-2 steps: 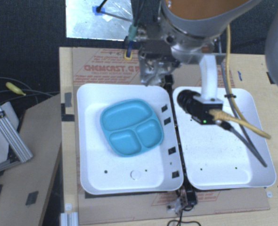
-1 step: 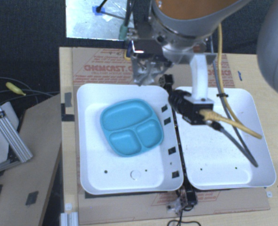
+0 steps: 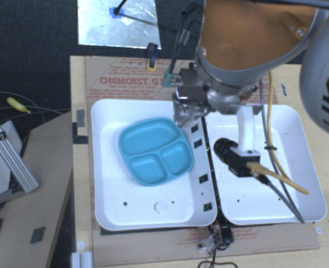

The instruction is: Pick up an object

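The left bin held one thing, a blue divided plate, lying flat in the middle and slightly turned; its one large compartment faced the far-left side and its two small ones the near-right; its long axis ran roughly across the bin, though the plate looked nearly square; the gripper hung at the plate's far-right corner, by the wall shared with the right bin; whether the pincer was open or closed could not be told.
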Controlling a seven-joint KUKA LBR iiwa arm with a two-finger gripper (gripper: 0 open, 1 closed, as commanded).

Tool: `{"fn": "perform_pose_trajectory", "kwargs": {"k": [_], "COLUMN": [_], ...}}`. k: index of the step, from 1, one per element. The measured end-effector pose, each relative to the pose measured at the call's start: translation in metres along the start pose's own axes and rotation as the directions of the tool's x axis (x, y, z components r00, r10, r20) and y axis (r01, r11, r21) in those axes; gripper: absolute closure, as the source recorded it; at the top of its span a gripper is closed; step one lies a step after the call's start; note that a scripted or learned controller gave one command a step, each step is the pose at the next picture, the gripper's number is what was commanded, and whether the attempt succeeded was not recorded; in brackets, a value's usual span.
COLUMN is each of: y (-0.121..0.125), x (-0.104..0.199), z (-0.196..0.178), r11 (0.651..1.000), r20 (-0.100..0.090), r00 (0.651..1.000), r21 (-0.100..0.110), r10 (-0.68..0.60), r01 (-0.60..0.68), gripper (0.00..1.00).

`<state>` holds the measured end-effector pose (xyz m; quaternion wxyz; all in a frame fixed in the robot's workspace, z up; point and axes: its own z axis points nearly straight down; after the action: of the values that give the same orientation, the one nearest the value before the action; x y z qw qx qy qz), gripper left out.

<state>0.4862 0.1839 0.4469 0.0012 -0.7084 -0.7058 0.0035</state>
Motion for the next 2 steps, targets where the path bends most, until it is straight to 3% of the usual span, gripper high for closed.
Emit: {"fn": "perform_pose_trajectory", "kwargs": {"k": [1, 2], "y": [0.001, 0.000], "x": [-0.051, -0.023], "z": [-0.031, 0.045], "r11": [1.000, 1.000], "r20": [-0.004, -0.002], "r00": [1.000, 1.000], "r21": [-0.013, -0.003], "r10": [0.000, -0.008], "r01": [0.000, 0.008], "gripper": [1.00, 1.00]}}
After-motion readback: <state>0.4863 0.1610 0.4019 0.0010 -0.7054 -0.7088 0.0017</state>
